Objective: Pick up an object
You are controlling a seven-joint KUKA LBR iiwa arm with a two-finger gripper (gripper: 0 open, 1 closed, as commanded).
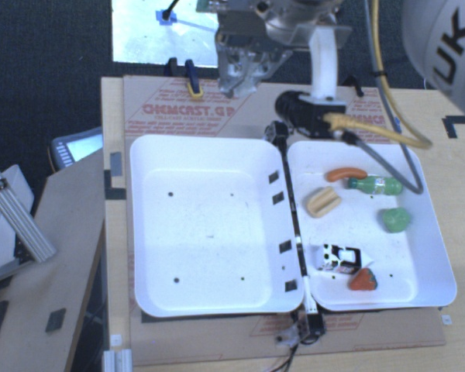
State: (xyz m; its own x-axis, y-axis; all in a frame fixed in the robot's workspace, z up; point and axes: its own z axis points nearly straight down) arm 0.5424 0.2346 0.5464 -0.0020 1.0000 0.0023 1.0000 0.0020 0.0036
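Observation:
My gripper (234,84) hangs high above the back edge of the left bin (151,208), over the brown board and away from every object. The right bin (430,262) holds several small things. An orange sausage (346,174) lies at its back, next to a green bottle (376,184) on its side. A tan bread roll (323,201) sits near the divider. A green lump (395,220) rests toward the right wall. A black-and-white toy (339,257) and a red piece (363,280) lie near the front.
The two bins meet at a black hinged seam (288,215). A brown printed board (178,111) lies under them, with a yellow clamp (194,90) at the back. A screen (77,147) and a metal rail (19,211) stand off the bench's left side.

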